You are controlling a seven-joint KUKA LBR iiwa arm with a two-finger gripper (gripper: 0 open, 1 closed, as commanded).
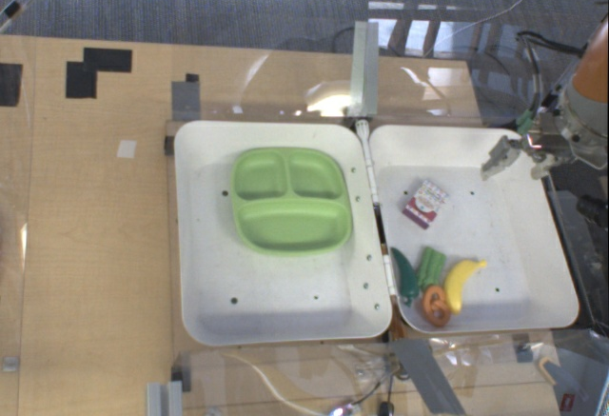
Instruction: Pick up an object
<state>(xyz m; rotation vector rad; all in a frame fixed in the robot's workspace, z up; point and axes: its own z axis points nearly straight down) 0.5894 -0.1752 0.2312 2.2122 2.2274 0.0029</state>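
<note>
In the right bin (514, 243) lie several small objects. A red and white packet (424, 203) rests near the bin's middle left. Bunched at the front left corner are a yellow banana (463, 279), a light green vegetable (431, 267), a dark green piece (404, 274) and an orange-red fruit (437, 305). My gripper (519, 160) hovers over the bin's back right corner, open, with nothing between its fingers. It is well to the right of the packet and apart from every object.
The left bin (205, 290) holds a green divided plate (290, 200). A metal divider post (364, 71) stands behind the seam between the bins. Cables and dark fixtures sit at the far right beside the arm.
</note>
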